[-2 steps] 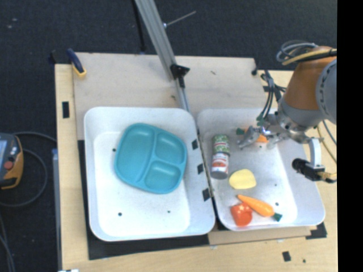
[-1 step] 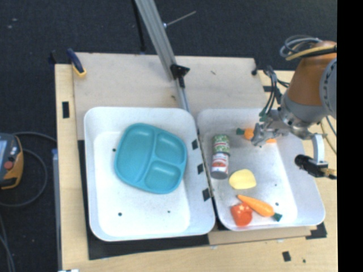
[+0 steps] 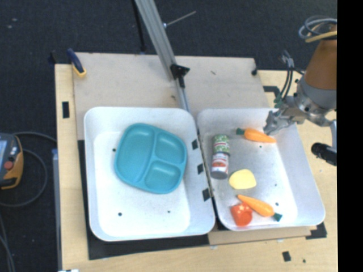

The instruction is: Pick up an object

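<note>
The grey two-finger gripper (image 3: 274, 123) hangs low at the far side of the right-hand shallow white bin (image 3: 300, 174), its tip just beside the orange plastic carrot (image 3: 258, 135) lying there; I cannot tell whether it grips anything. Nearer in that bin lies a yellow plastic lemon (image 3: 242, 179)

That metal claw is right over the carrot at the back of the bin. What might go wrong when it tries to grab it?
1. The gripper sits at one end of the upper carrot, not its middle, so the carrot may tip or slip out.
2. That carrot lies near the back wall of the right bin, so a push might slide it against the wall.
3. The can and a yellow piece lie nearby but apart, so they seem less likely to be knocked.
</note>
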Robot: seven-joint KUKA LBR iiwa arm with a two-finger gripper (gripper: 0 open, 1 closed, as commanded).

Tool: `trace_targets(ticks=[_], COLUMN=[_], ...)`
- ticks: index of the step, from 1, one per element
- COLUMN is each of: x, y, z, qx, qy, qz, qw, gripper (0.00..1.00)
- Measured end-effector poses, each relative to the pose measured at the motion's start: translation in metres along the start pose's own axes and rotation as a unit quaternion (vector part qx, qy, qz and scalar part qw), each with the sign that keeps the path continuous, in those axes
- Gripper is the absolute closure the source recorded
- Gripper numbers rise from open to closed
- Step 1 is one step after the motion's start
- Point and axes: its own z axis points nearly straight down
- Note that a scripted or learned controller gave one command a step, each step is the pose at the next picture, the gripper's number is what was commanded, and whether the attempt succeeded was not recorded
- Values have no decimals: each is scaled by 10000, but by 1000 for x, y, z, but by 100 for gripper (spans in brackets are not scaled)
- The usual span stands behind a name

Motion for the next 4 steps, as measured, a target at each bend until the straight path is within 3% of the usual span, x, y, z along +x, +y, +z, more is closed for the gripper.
trace_targets(ticks=[1, 2, 4], x=[0, 50, 150], y=[1, -12, -62], z=[-1, -15, -21], qx=[20, 25, 29], qy=[9, 19, 25], qz=[-5, -44, -50], qw=[10000, 10000, 10000], gripper=[100, 100, 100])
